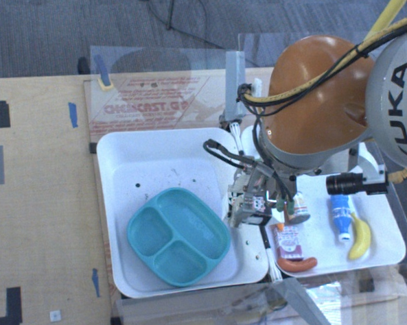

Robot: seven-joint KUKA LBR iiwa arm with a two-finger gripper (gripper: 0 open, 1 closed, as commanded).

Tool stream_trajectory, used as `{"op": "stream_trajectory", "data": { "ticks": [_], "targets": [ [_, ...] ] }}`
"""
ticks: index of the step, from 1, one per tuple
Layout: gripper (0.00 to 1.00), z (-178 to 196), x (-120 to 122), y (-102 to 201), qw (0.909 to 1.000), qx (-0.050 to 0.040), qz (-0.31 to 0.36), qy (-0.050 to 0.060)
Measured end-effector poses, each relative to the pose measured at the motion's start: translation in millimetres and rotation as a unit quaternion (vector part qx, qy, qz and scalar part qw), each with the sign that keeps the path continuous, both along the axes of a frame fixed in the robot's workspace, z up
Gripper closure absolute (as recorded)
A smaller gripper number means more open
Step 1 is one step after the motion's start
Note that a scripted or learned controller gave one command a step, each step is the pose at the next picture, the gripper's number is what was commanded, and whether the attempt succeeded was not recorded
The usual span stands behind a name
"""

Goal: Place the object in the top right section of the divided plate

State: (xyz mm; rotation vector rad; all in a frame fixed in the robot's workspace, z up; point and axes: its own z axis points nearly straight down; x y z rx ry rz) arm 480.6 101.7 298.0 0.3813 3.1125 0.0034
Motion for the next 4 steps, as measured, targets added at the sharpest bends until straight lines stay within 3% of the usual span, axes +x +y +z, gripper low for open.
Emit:
{"op": "stream_trajectory", "data": {
  "ticks": [1,2,3,4],
  "targets": [
    [1.00,-64.5,-1.0,59.7,0.9859,-0.0004,0.167,0.002],
    [1.00,-105.5,38.3,-9.0,0.9630,-0.0010,0.270,0.001],
    [0.00,-105.3,38.4,-9.2,0.9630,-0.0008,0.269,0.001],
    [0.00,119.0,56.7,13.8,0.9499,-0.0016,0.312,-0.002]
  ]
}}
